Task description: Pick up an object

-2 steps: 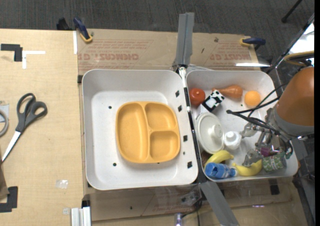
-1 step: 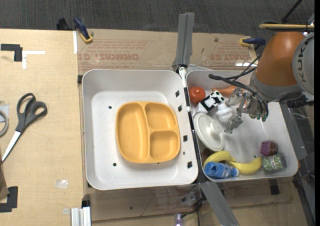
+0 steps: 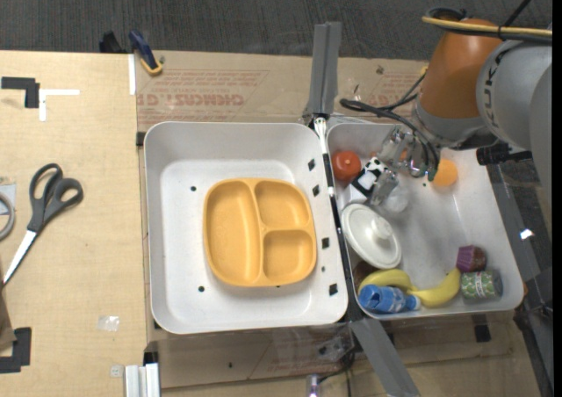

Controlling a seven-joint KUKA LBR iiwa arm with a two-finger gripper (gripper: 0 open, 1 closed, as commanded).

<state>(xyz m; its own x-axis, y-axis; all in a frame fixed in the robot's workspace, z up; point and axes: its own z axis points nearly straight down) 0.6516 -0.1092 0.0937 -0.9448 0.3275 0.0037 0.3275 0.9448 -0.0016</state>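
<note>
Pale wooden bench (image 3: pixel 70 299) below a strip of dark floor; brown cardboard sheet (image 3: pixel 228 92) under the far edge of the bins.

Nearest, right bin (image 3: pixel 492 211), front wall: blue bottle-like item (image 3: pixel 386 300) lying on its side, touching a yellow banana (image 3: pixel 426 288) that curves behind it. Just right of the banana's tip, a small green patterned cup (image 3: pixel 480 285), and behind that a small dark purple piece (image 3: pixel 471 257).

Mid bin: a round white lid or dish (image 3: pixel 372 234) with a centre knob, against the left wall.

Far end of the bin: red-orange ball-like object (image 3: pixel 346 163) near the left wall; beside it a small black-and-white item (image 3: pixel 369 176), shape hard to make out. An orange ball (image 3: pixel 445 173) sits just right of the gripper (image 3: pixel 399 167).

Gripper is down in the far part of the right bin, over the black-and-white item and a clear, glassy thing just below it. Metal parts and cables crowd the fingers; cannot tell whether they are apart or together, or whether anything sits between them. Arm's orange band (image 3: pixel 457 70) rises behind, grey link cut off at the right.

Left bin (image 3: pixel 167 228): one yellow divided plate (image 3: pixel 260 232), three compartments, lying flat at centre.

Bench left: scissors (image 3: pixel 39 211), black handles toward the far side. Blue-handled clamp (image 3: pixel 145 51) at the cardboard's far corner.
</note>
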